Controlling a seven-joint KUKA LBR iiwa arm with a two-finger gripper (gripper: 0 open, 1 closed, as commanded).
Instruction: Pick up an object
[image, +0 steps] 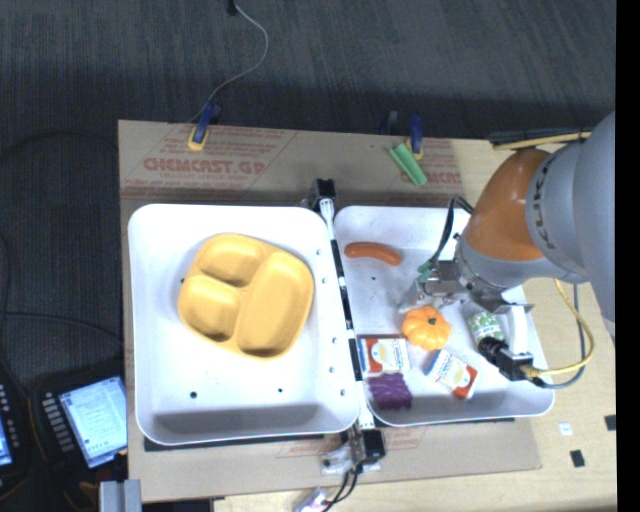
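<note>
A: Step? Quick.

B: Approach, I'd say. The arm (545, 215) reaches in from the right over the right bin (350, 222). The tool (440, 282) sits low in that bin, just above the pumpkin (425, 327). Nothing visibly held.

A: Tool apart or together?

B: Can't tell. The wrist and cabling cover the tip from this angle.

A: Target?

B: Task names no object. Closest thing is the pumpkin, small, orange, mid-bin, just beside the tool. My guess only.

A: Next move needs what?

B: Judgement: centre over the pumpkin, drop straight down, close across its round body, then lift clear. It's round and ribbed, could roll or squirt out. Neighbours are close, so a sideways nudge is likely.

A: Right bin contents?

B: Sausage (373, 254) near the back left, well apart from the rest. The pumpkin in the middle. Red-white packet (386, 355) in front, left of the pumpkin. Purple block (389, 390) at the front wall, touching that packet's lower edge, by the look of it. Second packet (452, 372) front right, tilted. Small bottle (484, 324) to the right of the pumpkin, partly under the arm's hardware.

A: Left bin?

B: Left bin (150, 300) has one thing, a yellow tray (247, 293) with three rounded lobes, lying about centre, clear of the walls.

A: Outside the bins?

B: Both stand on a brown board (160, 165) on the surface. Green clip (408, 163) on its back edge. Done.
</note>
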